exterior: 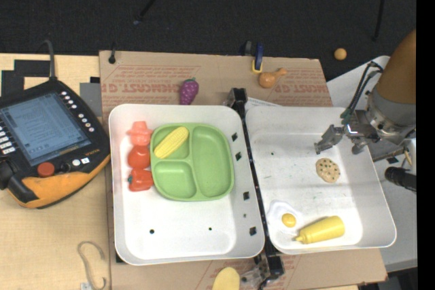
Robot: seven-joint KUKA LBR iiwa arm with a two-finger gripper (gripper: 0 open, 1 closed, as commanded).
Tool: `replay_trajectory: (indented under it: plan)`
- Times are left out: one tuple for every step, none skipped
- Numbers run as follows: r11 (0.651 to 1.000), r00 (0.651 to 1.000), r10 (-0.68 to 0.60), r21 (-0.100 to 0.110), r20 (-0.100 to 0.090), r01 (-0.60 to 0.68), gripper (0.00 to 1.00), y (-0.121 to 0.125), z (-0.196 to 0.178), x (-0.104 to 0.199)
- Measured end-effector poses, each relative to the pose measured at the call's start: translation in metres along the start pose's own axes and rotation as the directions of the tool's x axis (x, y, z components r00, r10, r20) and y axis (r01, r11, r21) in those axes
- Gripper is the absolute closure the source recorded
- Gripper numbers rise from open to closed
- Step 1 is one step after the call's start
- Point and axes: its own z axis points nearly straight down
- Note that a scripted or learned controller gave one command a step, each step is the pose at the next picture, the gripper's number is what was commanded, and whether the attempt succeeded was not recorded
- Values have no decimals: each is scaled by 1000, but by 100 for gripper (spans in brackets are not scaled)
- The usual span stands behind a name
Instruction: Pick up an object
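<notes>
In the right bin lie a brown cookie, a fried egg and a yellow squeeze bottle on its side. My gripper hangs over the upper right part of that bin, a little above and behind the cookie. Its two fingers are spread open with nothing between them. The left bin holds a green divided plate with a corn cob in one compartment, and red and pink toy foods beside the plate.
A purple grape bunch and an orange pear-shaped toy lie on the cardboard behind the bins. A teach pendant sits at the left. A yellow object lies in front of the bins. A small orange ball rests at the far right.
</notes>
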Motion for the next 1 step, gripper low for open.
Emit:
replay_trajectory:
  plan:
    - [1000,1000,-2,-14,3,2,0,3,-8,0]
